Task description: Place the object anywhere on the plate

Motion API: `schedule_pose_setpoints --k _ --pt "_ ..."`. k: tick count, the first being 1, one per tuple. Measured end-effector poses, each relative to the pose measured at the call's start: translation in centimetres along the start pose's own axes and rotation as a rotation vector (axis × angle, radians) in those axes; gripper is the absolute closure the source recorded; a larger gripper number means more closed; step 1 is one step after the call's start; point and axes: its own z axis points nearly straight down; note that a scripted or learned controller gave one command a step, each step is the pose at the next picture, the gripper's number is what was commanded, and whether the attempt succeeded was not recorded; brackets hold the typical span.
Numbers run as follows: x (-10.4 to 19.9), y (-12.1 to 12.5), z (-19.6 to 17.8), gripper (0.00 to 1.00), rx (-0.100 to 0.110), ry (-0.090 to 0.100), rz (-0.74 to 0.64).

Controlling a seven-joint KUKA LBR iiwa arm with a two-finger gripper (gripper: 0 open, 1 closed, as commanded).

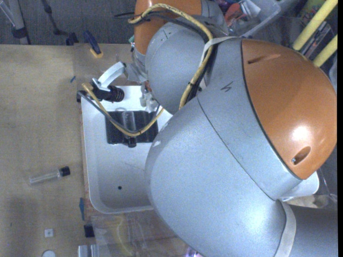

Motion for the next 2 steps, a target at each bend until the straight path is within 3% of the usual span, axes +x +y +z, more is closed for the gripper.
schedule_pose_setpoints --k 1,2 --pt "-1.1 -0.8 -1.3 1.0 0.003 -0.007 -0.503" --pt "0.3 0.0 9.6 1.0 0.001 -0.003 -0.099"
